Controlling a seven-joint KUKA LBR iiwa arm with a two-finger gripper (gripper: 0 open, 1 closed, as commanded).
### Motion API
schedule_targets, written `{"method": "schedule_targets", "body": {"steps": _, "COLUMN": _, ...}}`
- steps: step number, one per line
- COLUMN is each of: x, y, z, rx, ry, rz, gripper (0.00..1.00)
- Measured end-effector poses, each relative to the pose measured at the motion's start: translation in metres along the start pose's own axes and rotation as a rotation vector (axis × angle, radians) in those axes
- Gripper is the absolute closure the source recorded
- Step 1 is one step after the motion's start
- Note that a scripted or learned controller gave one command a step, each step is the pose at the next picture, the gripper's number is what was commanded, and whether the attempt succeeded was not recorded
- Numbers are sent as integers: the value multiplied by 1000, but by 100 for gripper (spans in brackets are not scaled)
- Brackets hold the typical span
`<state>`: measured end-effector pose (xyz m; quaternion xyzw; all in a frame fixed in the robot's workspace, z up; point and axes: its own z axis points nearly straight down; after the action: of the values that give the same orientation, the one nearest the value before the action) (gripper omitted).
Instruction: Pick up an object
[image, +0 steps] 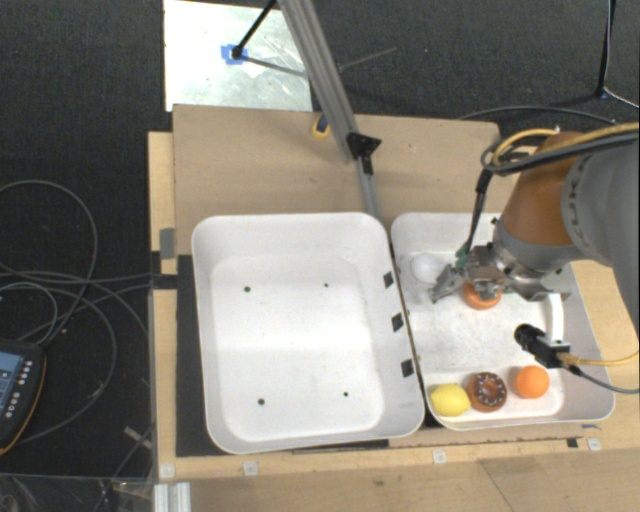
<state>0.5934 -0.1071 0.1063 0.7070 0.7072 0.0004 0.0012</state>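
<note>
Claw (470, 285) low in the right bin (600, 400), hard to say whether spread or pinched, sits right over a small orange-red object (482, 296) near the bin's middle, a white ball (427, 267) just to its left.

- The grey arm (600, 200) is cut off by the right edge, so its base is out of view.
- The wrist covers the gripper (470, 285); its fingertips cannot be made out.
- A small orange object (482, 296) sits partly hidden under the gripper; its kind is unclear.
- The right bin (590, 400) has its far-right rim hidden by the arm.
- A device (15, 385) at the left edge is cut off.
</note>
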Motion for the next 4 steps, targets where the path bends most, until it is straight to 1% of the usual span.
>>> {"method": "schedule_targets", "body": {"steps": 1, "x": 0, "y": 3, "z": -15, "rx": -9, "ry": -1, "rz": 0, "gripper": 100}}
{"method": "schedule_targets", "body": {"steps": 2, "x": 1, "y": 13, "z": -63, "rx": -5, "ry": 0, "rz": -5, "gripper": 100}}
{"method": "schedule_targets", "body": {"steps": 3, "x": -3, "y": 16, "z": -107, "rx": -5, "ry": 0, "rz": -5, "gripper": 100}}
{"method": "schedule_targets", "body": {"steps": 4, "x": 2, "y": 23, "z": -170, "rx": -7, "ry": 0, "rz": -6, "gripper": 100}}
